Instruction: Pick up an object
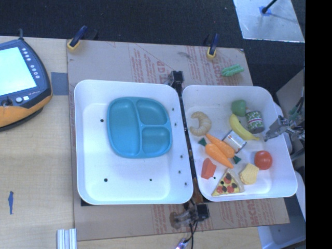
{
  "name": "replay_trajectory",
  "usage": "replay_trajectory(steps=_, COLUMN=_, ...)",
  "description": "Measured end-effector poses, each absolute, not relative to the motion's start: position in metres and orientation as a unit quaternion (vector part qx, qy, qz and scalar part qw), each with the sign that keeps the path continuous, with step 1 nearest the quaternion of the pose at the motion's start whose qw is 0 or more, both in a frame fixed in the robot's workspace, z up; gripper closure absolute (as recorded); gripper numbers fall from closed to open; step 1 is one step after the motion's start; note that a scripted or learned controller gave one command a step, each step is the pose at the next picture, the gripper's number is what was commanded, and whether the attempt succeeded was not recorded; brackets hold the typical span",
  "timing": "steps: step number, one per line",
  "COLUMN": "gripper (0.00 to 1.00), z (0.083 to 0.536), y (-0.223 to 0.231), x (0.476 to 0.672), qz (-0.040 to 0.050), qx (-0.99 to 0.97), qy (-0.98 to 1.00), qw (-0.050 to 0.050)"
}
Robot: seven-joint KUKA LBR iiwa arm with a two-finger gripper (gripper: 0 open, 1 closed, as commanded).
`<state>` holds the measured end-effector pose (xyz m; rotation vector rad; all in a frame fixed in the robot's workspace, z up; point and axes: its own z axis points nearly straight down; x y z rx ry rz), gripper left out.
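Observation:
The right bin [275, 104] holds several toy foods: a croissant [201, 122], a banana [241, 128], a green fruit [238, 107], a small can [254, 121], two carrots [220, 149], a silver block [234, 140], a tomato [263, 160], a yellow cheese piece [249, 174], a pizza slice [228, 184] and a red piece [208, 168]. My gripper [279, 128] comes in at the bin's right rim, just right of the can and the banana, above the tomato. Most of it is cut off by the view's edge.
A blue divided plate [139, 127] lies in the left bin [88, 154]. A green toy [232, 70] rests on the cardboard behind the right bin. A teach pendant [21, 82] sits at the far left, and clamps [77, 38] hold the cardboard's back edge.

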<state>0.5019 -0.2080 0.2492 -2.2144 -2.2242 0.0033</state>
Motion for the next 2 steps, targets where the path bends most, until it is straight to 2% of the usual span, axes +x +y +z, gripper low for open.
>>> replay_trajectory(steps=1, gripper=0.0, z=0.091, y=-0.191, x=0.525, qz=0.0016, qx=-0.704, qy=-0.71, qw=0.002)
replay_trajectory(steps=2, gripper=0.0, z=0.092, y=-0.172, x=0.62, qz=0.0003, qx=-0.706, qy=-0.708, qw=0.001)
